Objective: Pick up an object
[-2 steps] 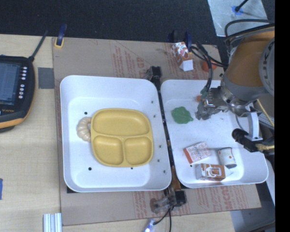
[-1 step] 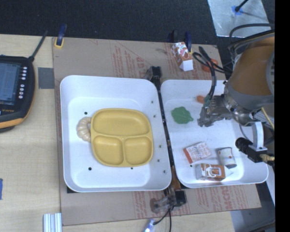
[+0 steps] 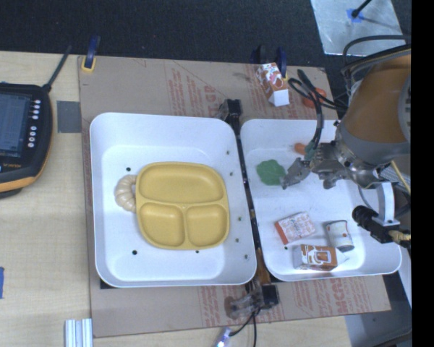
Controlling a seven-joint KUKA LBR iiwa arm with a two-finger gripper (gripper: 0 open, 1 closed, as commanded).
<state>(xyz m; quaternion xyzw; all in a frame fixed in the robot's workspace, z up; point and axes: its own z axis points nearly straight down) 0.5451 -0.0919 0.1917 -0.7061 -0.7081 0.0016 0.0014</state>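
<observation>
Two white bins are sitting side by side, and I am working over the right bin (image 3: 390, 266), where the small things are lying loose so I can reach any of them. I am hanging my gripper (image 3: 298, 176) low beside the green lump (image 3: 270, 171), nearest to my reach and so my likely target; whether I am touching it I cannot tell, nor how the tool is set. Nearer the front, a red-and-white packet (image 3: 295, 227), a small can (image 3: 338, 234) and a brown carton (image 3: 315, 256) are lying apart. A yellow divided tray (image 3: 181, 204) is filling the left bin (image 3: 112, 259).
</observation>
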